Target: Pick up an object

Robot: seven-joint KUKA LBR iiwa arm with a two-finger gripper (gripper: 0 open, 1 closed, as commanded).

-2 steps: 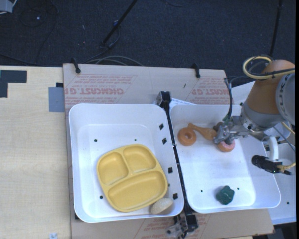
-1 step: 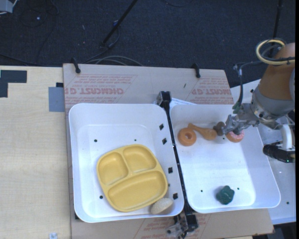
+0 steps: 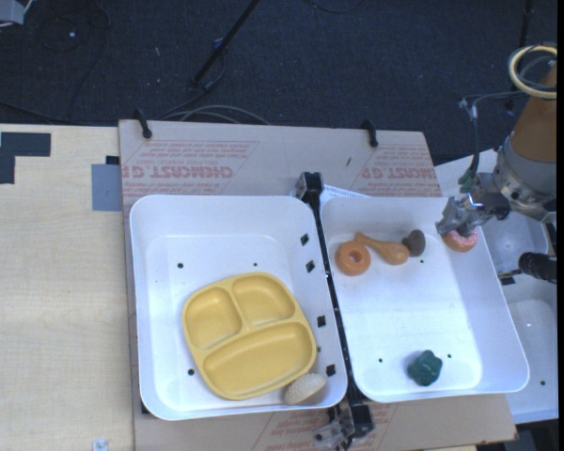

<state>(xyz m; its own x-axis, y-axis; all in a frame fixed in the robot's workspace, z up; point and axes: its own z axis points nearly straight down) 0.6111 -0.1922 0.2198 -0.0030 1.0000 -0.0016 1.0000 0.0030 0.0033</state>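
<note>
My gripper (image 3: 462, 231) hangs over the right rim of the right bin (image 3: 493, 346), near its far corner. A small pink round object (image 3: 463, 241) sits between the fingertips, and it overlaps the rim as if raised off the floor. The fingers look shut on it. On the right bin's floor lie an orange ring (image 3: 352, 259), a tan-orange gourd-shaped piece (image 3: 385, 249), a dark grey lump (image 3: 414, 242) and a green object (image 3: 425, 367) near the front.
The left bin (image 3: 169, 242) holds a yellow divided plate (image 3: 249, 334) and a beige round object (image 3: 306, 388) at its front right corner. A black divider (image 3: 324, 280) runs between the bins. The arm's orange band (image 3: 536, 125) rises at the right.
</note>
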